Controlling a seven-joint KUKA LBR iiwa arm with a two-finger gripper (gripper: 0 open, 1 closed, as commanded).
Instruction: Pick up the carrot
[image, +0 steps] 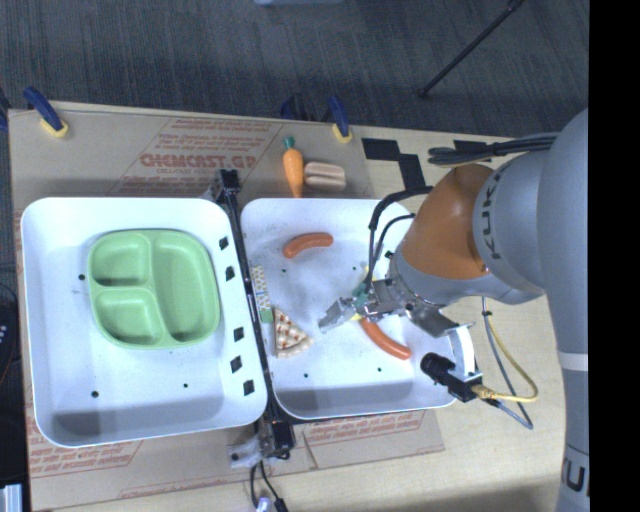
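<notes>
The carrot (292, 170) is orange with a green top, lying outside the right bin (300, 395), just beyond its far edge beside a tan block (325, 176). My gripper (352, 310) hangs over that bin's middle; I cannot tell its opening.

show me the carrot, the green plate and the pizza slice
carrot (292, 170): camera view, middle of its orange body
green plate (155, 287): camera view, the ridge between its compartments
pizza slice (288, 334): camera view, middle of the wedge
</notes>
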